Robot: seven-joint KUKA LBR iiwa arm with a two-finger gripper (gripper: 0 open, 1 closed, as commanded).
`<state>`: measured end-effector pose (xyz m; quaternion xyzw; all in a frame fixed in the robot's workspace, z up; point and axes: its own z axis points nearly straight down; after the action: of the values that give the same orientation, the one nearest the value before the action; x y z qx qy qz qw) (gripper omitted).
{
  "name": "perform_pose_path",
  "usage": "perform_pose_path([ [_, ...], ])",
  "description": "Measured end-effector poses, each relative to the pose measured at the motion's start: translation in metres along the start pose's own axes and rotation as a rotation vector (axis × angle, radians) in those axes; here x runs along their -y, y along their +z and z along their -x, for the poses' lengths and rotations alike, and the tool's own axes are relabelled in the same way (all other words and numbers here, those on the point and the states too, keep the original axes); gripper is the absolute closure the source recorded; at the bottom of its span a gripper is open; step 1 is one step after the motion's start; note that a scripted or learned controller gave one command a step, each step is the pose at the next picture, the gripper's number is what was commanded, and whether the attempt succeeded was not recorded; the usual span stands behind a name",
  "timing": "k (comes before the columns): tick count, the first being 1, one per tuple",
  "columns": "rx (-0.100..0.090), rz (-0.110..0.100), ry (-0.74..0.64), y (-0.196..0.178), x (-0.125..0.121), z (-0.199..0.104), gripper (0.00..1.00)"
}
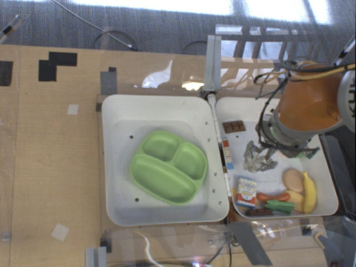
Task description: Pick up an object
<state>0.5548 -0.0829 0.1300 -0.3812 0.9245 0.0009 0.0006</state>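
Near edge of right bin [331,207]: a row of small things at about 5 o'clock in the frame; a small carton [246,192] with a blue and orange print stands leftmost; a dark flat piece [259,211] lies just below it; an orange carrot-like piece [272,197] and a green piece [280,206] lie beside the carton, toward 3 o'clock.
Fruit corner: a yellow banana [309,192] lies lengthwise near the bin's right wall; a pale tan egg-shaped thing [292,179] is touching it at its 10 o'clock side.
Tool [260,158]: grey metal, hanging low over the middle of the right bin, at 12 o'clock from the carton; nothing is seen between its fingers; whether they are apart or together I cannot tell.
Arm [309,102]: grey with a wide orange band; reaches in from 3 o'clock and covers the bin's far right part.
Left bin [114,149]: white and shallow; a green divided plate [169,166] with three compartments lies near its middle, turned at a slant.
Far part of right bin: a brown chocolate-like bar [233,127] lies at 11 o'clock from the tool, well apart from the near row.
Surface [50,166]: pale wood; black squares are marked at its far left, at 10 o'clock.
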Motion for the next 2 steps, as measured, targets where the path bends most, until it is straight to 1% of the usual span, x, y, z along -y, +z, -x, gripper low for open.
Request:
perform_pose_path([
  [1,0.007,-0.013,-0.208,-0.125,0.06,0.015,1.0],
  [2,0.003,-0.006,-0.321,-0.114,-0.019,-0.038,1.0],
])
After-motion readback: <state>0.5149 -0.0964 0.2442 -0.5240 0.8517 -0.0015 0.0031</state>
